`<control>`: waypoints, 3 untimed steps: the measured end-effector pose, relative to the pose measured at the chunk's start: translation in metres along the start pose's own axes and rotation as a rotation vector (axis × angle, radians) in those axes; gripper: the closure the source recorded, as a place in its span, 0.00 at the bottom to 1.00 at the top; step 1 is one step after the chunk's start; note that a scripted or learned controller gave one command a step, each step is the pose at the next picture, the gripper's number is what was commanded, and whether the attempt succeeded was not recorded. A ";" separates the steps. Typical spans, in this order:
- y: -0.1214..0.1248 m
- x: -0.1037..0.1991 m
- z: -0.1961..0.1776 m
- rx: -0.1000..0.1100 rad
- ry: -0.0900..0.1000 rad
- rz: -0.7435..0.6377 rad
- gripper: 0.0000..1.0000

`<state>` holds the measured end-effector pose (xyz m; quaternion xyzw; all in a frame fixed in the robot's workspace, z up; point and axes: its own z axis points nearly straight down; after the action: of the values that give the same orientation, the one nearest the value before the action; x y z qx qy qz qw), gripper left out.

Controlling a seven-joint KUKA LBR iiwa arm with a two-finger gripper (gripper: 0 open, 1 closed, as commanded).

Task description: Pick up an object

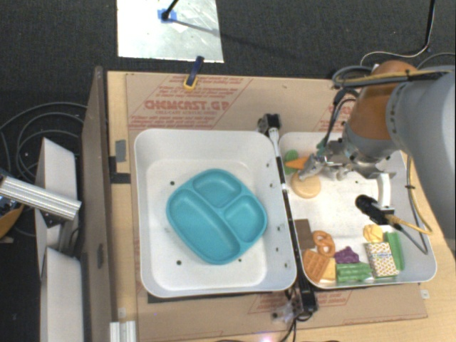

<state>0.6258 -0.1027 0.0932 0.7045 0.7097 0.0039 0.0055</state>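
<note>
Hanging low in the right bin [420,266], the gripper [318,164] sits right above a round tan cookie [307,187]; whether it is clamped on anything, I cannot tell. This toy looks light, hard and smooth, so pinching its edges seems best.

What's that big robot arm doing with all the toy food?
The grey and orange robot arm is reaching into the right bin, where the toy food lies. Its gripper is low in the far left corner, right above a round tan piece and beside a carrot. I can't see it holding anything yet. More toy food sits piled along the near edge. The left bin holds a blue divided plate.
</note>
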 end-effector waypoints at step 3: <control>-0.034 -0.074 0.013 0.020 0.005 0.010 0.00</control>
<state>0.5927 -0.1767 0.0800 0.7078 0.7064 -0.0017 -0.0033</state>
